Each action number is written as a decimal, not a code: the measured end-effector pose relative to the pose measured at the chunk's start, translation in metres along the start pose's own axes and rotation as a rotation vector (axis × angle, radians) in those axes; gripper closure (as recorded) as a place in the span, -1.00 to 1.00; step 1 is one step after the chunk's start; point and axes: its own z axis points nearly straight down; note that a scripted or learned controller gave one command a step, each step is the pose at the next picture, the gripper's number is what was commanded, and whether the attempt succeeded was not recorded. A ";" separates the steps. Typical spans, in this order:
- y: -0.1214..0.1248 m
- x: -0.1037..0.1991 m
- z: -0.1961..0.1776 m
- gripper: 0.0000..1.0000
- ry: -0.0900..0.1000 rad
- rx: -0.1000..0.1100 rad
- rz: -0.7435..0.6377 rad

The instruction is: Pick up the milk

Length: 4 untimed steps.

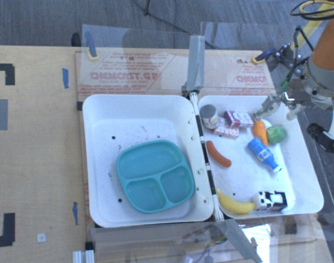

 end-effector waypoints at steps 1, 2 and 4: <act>0.060 -0.020 0.017 -1.00 -0.001 -0.001 0.267; 0.027 0.014 0.161 -1.00 0.001 0.002 0.152; 0.027 0.012 0.150 -1.00 0.001 -0.002 0.157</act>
